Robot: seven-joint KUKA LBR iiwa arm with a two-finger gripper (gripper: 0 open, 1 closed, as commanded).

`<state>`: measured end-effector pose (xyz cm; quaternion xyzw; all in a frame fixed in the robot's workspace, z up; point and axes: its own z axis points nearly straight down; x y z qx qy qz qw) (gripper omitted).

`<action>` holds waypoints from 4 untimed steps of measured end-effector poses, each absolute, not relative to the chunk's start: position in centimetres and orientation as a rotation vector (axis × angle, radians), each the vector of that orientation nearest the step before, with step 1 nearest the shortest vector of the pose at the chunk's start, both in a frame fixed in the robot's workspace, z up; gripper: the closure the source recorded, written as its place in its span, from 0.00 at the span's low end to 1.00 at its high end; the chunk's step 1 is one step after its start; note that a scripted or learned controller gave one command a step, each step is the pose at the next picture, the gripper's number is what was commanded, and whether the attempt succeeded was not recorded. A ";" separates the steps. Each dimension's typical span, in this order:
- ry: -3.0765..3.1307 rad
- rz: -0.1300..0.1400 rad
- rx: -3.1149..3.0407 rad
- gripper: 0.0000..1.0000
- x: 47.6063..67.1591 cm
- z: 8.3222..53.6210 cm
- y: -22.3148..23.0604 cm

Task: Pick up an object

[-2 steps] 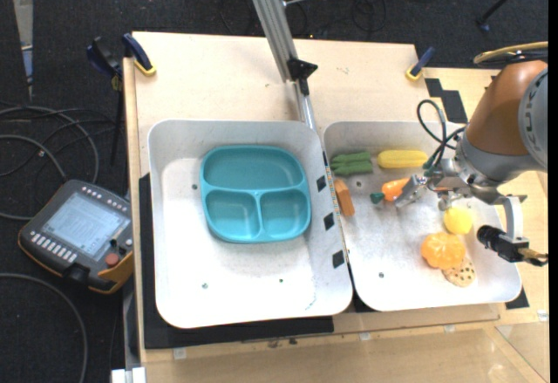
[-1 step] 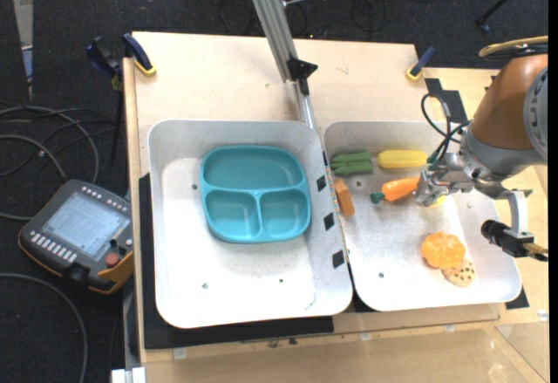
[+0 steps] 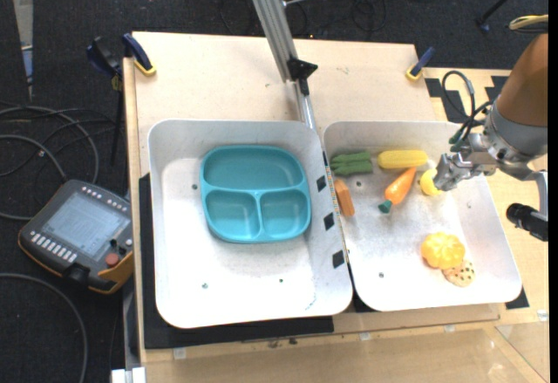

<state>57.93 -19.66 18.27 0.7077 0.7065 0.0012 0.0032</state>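
Above the counter, well clear of the left bin far off on the side away from the arm. Working inside the right bin, directly under the jaws, with the grey arm reaching in behind them. No business with the teal divided plate, well apart from the jaws in that other bin.

Judged step: closing in on one toy among several. To do it well: settle on a single target, centre over it before descending, come straight down, close only once the piece sits squarely between the jaws, then lift slowly and check for a real hold. Avoid clipping the neighbours while lowering.

Likely target: the small yellow piece, right at the tip of the jaws on the side away from the arm, touching or just beside them; impossible to say which, or whether pinched. State of the jaws: cannot tell, spread or pressed together.

Just past that piece, the toy carrot and the toy corn. Further out, the green vegetable. Nearer the bin's front edge, apart from the jaws, the yellow flower-shaped toy.
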 end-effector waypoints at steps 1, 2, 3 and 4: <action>2.219 0.006 2.212 1.00 58.4 24.5 -19.2; 2.221 0.003 2.216 1.00 58.5 26.0 -19.1; 2.230 0.003 2.213 1.00 58.4 26.5 -14.2; 2.231 0.002 2.212 1.00 59.5 26.6 -8.4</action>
